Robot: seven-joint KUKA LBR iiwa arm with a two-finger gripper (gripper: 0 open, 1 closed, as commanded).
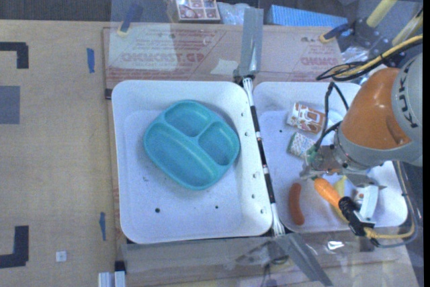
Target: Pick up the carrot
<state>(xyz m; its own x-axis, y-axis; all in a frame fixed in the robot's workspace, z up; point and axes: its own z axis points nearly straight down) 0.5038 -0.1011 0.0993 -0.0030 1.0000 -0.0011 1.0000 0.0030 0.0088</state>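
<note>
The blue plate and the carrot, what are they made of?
The blue plate looks like smooth matte plastic: one even teal colour, with moulded compartments. The carrot is probably a plastic toy, judging by its uniform bright orange and slight shine, though it is too small to be sure.

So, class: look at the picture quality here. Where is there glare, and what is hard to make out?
Camera view: even, soft lighting; glare whitens the right bin near its rim; the arm hides the gripper above the carrot; the teal plate in the left bin is sharp, faintly shadowed.
</note>
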